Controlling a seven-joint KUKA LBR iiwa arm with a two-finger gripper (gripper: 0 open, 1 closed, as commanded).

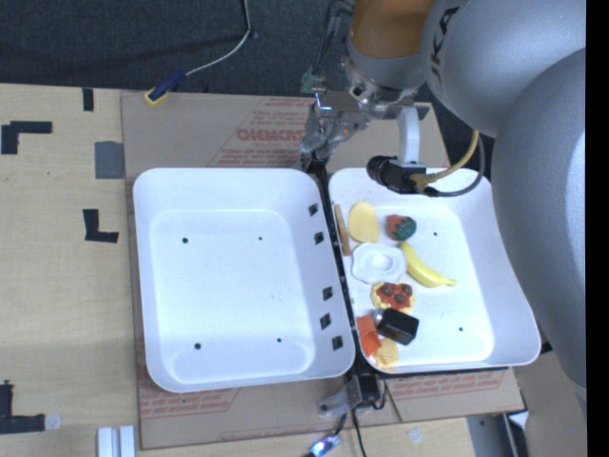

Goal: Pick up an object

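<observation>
The grey arm [519,112] takes up the right side of the camera view, its orange band [390,12] sitting directly above the wrist. Below the band, the gripper [319,146] hangs over the far end of the seam between the two bins; whether it is open or shut cannot be told, and nothing is visibly held in it.

The left bin [157,255] lies nearer the camera than the gripper and off to its left. The right bin [481,284] lies nearer and to its right, and holds all the objects, bunched along the bin's left side, below the gripper in the view.

Closest to the gripper is a pale yellow rounded piece [363,222], with a red and green item [401,227] just beside it. Further off are a yellow banana [425,269], a white round piece [377,262], a red and yellow item [393,296], then a black block [397,327], with a small orange piece [366,332] touching it.
</observation>
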